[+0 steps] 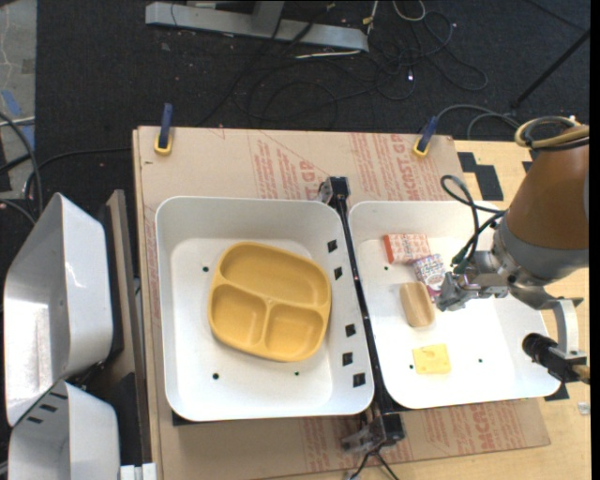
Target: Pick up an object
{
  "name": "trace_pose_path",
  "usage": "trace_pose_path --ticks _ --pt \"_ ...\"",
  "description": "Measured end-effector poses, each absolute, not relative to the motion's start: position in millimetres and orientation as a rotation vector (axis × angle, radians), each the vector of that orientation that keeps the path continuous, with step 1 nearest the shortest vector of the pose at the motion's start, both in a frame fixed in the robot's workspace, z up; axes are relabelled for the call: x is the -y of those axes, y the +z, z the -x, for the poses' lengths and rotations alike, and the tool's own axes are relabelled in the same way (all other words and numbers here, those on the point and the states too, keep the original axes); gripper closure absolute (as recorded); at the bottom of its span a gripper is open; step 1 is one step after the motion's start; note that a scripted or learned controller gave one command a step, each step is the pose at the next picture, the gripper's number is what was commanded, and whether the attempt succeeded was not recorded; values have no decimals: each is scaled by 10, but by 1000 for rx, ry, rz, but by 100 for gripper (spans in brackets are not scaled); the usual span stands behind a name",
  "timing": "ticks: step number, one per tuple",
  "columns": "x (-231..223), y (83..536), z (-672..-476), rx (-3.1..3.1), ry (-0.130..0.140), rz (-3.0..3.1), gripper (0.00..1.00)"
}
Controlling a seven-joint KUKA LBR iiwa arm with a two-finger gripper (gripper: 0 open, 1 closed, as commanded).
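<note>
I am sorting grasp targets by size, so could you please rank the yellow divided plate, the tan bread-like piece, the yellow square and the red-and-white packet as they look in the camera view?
1. yellow divided plate, by far the largest.
2. red-and-white packet and tan bread-like piece: look alike, unranked.
3. yellow square, slightly smaller, though not by much.

Robotics laboratory. A cardboard sheet (pixel 281 155) printed with red lettering is fixed to the counter by blue-and-yellow clamps (pixel 165 129) and carries two white bins (pixel 178 309). Loose black cables (pixel 281 84) and a metal stand (pixel 253 23) lie on dark carpet (pixel 84 75) behind.
</note>
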State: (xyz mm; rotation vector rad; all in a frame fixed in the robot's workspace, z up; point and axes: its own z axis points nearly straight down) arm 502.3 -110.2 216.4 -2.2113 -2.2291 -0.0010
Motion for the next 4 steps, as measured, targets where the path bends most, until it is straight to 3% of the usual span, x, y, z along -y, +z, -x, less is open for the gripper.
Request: trace_pose_path --ticks 2,3,4 --pt "147 2219 -5006 2229 0 2211 100" --pt "-381 2351 -5154 2231 -2 2212 100" --pt "-839 2312 -5155 2230 0 2213 100"
